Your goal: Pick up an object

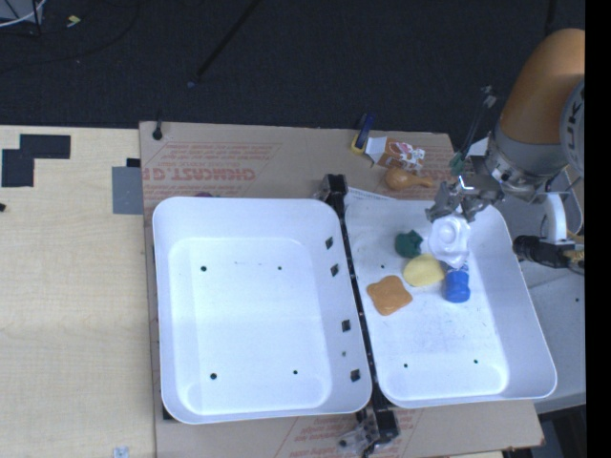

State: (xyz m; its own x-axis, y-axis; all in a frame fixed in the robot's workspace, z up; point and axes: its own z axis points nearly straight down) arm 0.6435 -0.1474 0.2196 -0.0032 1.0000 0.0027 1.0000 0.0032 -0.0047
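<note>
Overhead view of the surface (76, 284), which is carrying two shallow white bins side by side. The arm (539, 103) is reaching in from the right, with its claw (465, 197) hanging over the far edge of the right bin (520, 351), just above a white object (451, 239). Whether the claw is wide or narrow cannot be told (its tips are blurring into the white object), and nothing is visibly sitting between them. Five objects are lying clustered in the far half of the right bin: the white object, a dark green piece (409, 244) to its left, a yellow lump (424, 272) touching the white object's lower side, a blue object (457, 286) just right of the yellow lump, and an orange piece (389, 294) nearest the divider. The left bin (181, 256) is sitting beside it.
</note>
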